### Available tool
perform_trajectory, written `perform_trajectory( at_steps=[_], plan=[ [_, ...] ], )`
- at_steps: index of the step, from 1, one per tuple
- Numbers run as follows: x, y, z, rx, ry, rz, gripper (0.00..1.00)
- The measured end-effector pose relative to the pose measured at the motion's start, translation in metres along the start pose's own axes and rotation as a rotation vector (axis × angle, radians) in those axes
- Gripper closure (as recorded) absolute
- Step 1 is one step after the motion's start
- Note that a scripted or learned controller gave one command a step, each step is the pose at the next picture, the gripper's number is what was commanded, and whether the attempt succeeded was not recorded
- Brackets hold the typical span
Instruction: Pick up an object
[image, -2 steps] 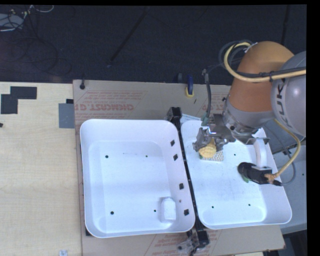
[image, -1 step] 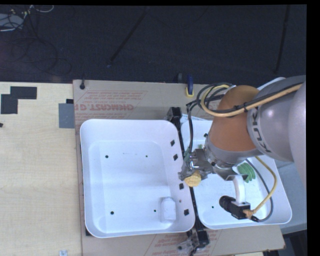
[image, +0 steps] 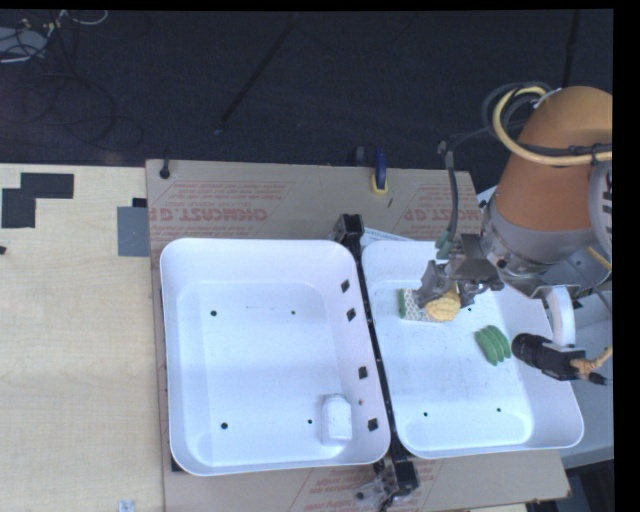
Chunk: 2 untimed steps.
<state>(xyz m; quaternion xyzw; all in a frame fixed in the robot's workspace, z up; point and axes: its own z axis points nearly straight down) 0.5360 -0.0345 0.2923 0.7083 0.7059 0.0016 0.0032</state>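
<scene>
Plywood bench (image: 80, 350) bears a left bin (image: 250, 370) and right bin (image: 460, 395), claw (image: 440, 293) (grip unclear) over a yellow lump (image: 445, 311).

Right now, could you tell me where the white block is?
In the camera view, the white block lies in the left bin, at its lower right corner.

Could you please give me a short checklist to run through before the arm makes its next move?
1. Is the gripper over the right bin? Ok.
2. Is it down at the yellow object? Ok.
3. Is the yellow object held? Cannot tell.
4. Is the small green piece clear of the yellow object? Cannot tell; they lie close.
5. Is the green object apart from the gripper? Ok.
6. Is the white object, in the left bin, out of the way? Ok.
</scene>
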Motion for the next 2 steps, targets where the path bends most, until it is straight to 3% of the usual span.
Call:
perform_trajectory(
  at_steps=[1,2],
  plan=[
    [0.026,-0.051,0.04,0.017,0.004,-0.004,1.0],
    [0.11,0.036,0.028,0.004,0.003,-0.012,1.0]
  ],
)
